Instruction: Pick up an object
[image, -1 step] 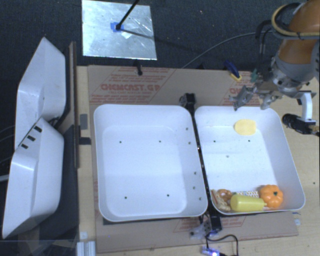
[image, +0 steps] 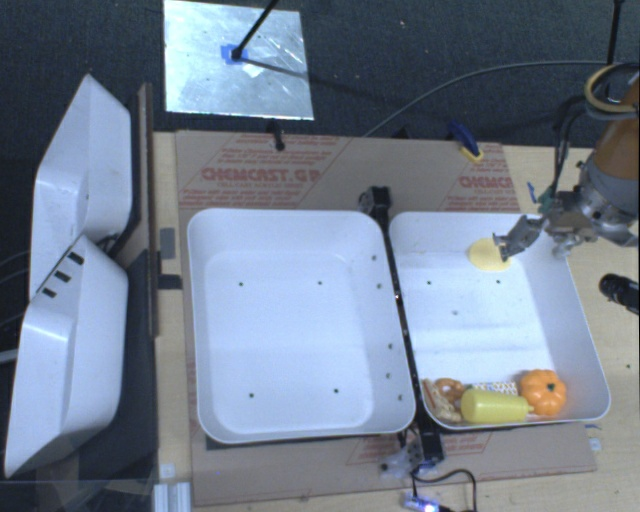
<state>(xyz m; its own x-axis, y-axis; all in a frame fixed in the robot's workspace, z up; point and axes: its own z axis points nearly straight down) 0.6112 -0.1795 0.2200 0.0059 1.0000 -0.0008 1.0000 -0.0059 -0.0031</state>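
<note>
Camera view: the end effector (image: 512, 246) hangs at the upper right of the frame, over the far side of the right bin (image: 575, 300), its tip just beside a pale yellow disc (image: 487, 256) lying on the bin floor; whether it is apart or together I cannot tell. Along that bin's near edge, at lower right, sit a pretzel-like snack (image: 444, 394), a yellow-green oblong piece (image: 492, 405) and a small orange pumpkin (image: 543, 391), close together. The left bin (image: 210, 300) sits alongside on the counter (image: 300, 170).

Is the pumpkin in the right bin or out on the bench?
In. The pumpkin lies inside the right bin, in its near corner, beside a yellow piece.
</note>
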